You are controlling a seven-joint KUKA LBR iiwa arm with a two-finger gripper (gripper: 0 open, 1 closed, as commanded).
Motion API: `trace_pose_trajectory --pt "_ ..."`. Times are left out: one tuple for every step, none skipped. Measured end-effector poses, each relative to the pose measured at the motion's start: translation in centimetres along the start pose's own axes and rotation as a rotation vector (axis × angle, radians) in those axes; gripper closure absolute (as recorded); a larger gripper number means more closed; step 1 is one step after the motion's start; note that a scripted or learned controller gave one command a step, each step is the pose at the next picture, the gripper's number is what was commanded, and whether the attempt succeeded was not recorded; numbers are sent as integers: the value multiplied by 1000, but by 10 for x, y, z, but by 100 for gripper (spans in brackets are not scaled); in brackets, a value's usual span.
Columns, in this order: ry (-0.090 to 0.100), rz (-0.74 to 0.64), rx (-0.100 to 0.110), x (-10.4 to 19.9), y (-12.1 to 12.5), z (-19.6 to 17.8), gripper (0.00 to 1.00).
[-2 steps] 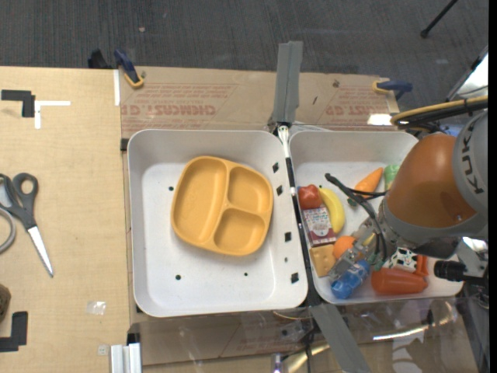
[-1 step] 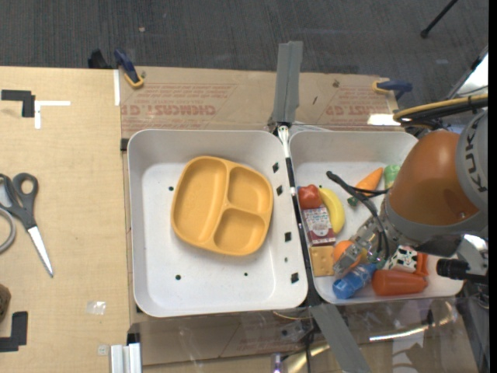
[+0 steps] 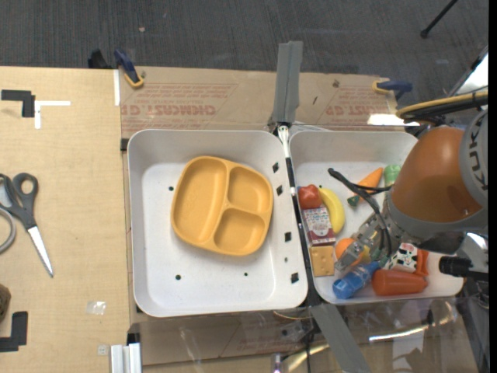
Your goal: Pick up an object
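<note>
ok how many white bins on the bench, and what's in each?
2. Left bin holds a yellow divided plate. Right bin holds a jumble of toy food, including a banana; the arm covers part of it, so more may be hidden.

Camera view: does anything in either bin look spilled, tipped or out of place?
Nothing looks spilled or broken. The yellow divided plate lies flat in the left bin, turned askew to its walls. In the right bin the banana, blue bottle and other toys lie jumbled under the arm.
</note>
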State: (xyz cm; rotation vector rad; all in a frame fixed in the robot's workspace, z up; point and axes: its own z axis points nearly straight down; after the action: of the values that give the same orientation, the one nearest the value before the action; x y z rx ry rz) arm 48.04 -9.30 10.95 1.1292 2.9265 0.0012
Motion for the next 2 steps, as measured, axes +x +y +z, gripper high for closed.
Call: trace_pose_trajectory --pt "0 0 0 0 0 0 0" --pt "5 210 4 1 -4 18 0"
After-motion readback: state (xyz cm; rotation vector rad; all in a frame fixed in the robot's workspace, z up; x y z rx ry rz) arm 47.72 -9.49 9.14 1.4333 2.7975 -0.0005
